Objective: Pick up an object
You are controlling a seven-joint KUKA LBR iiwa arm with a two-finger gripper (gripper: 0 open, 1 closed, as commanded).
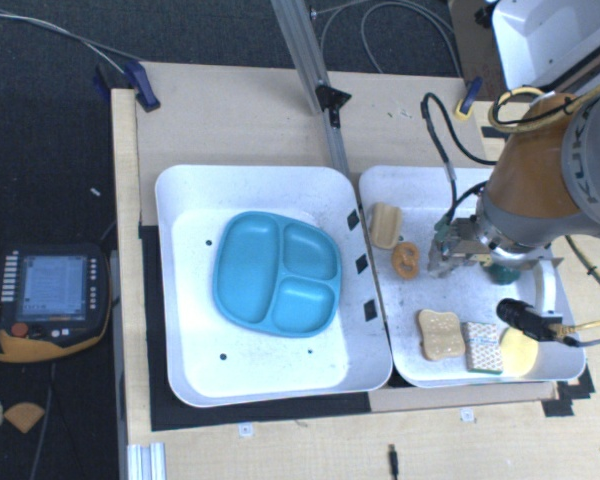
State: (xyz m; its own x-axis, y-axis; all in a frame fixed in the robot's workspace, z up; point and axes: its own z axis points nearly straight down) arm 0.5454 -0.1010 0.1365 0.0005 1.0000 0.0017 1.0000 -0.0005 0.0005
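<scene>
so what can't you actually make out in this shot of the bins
- Gripper: in the camera view its fingers are small and dark under the grey and orange arm; open or shut is unreadable, and nothing is seen between them.
- Right white bin: its right part is covered by the arm.
- Yellow round piece: partly overlapped by a black cable end.
- Small orange item: too small to identify.
- Speckled rectangular sponge: surface detail blurred.

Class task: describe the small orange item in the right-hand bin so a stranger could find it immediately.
Start at the right bin, beside the one holding the blue tray. Near its left wall, just below a tan piece, lies the orange item. It is the smallest and the only orange piece there.
</scene>
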